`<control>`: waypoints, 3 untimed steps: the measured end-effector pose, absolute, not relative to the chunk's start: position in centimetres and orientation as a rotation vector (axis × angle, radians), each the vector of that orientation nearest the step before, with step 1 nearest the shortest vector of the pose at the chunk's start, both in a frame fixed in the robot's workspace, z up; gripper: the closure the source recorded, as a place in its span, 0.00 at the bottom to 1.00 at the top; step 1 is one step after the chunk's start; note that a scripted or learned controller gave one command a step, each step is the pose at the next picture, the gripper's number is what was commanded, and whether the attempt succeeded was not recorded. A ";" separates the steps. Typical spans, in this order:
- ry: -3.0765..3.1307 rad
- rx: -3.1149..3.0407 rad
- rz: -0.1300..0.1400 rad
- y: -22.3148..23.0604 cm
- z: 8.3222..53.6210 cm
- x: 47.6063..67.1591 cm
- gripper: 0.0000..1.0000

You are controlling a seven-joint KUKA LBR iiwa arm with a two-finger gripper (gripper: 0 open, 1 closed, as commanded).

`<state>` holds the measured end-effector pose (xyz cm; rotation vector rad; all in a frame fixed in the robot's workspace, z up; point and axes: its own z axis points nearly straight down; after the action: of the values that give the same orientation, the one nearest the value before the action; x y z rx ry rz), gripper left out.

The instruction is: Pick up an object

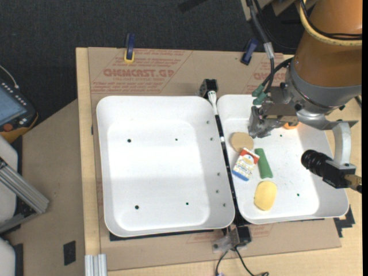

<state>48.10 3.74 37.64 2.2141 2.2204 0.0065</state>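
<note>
My gripper point(260, 127) hangs over the back part of the right bin point(305, 206), just above and to the right of a tan round piece point(241, 140). Whether anything sits between its fingers is hidden from this angle. In front of the tan piece lie a small red, white and blue carton point(245, 164), a green stick point(263, 163) and a yellow potato-shaped object point(265, 195). An orange object point(291, 126) peeks out behind the wrist.
The left bin point(155, 160) sits beside the right one, with a black divider strip point(223, 148) between them. A black cylinder on a bracket point(322, 167) juts over the right bin's right side. Blue clamps point(130, 48) hold the cardboard base at the back.
</note>
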 end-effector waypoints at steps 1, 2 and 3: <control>2.220 2.212 0.008 3.8 38.7 48.2 1.00; 2.227 2.218 -0.002 7.4 38.0 47.9 1.00; 2.214 2.233 -0.008 -0.8 33.1 47.9 1.00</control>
<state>47.88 -0.75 33.14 2.2332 2.2143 -0.0084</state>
